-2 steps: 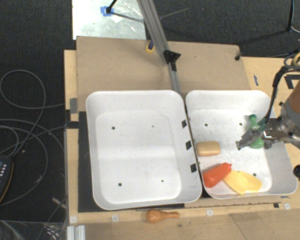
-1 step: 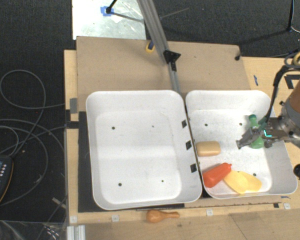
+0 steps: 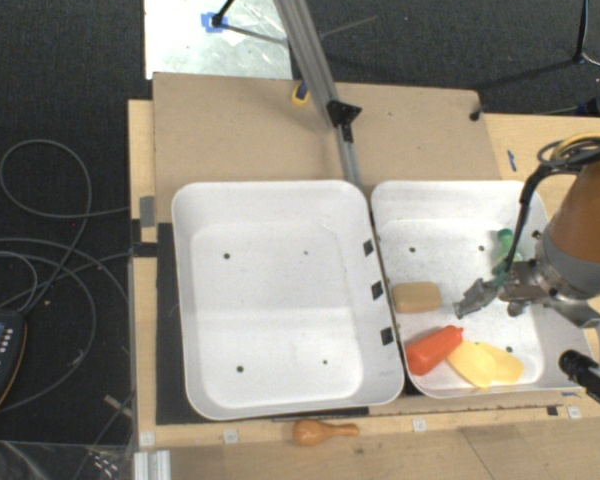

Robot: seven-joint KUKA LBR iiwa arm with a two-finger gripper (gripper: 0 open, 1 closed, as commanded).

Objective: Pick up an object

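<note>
In the right bin lie a tan block near the left wall, a red-orange pepper-shaped piece at the front left, and a yellow piece beside it at the front. A green object sits further back, partly hidden behind the arm's cable. My gripper hangs over the bin's middle, right of the tan block and above the yellow piece. Nothing shows between its fingers.
The left bin stands beside the right one. A tan, pear-shaped object lies on the bench in front of the bins. A slanted metal pole crosses the back of the bench.
</note>
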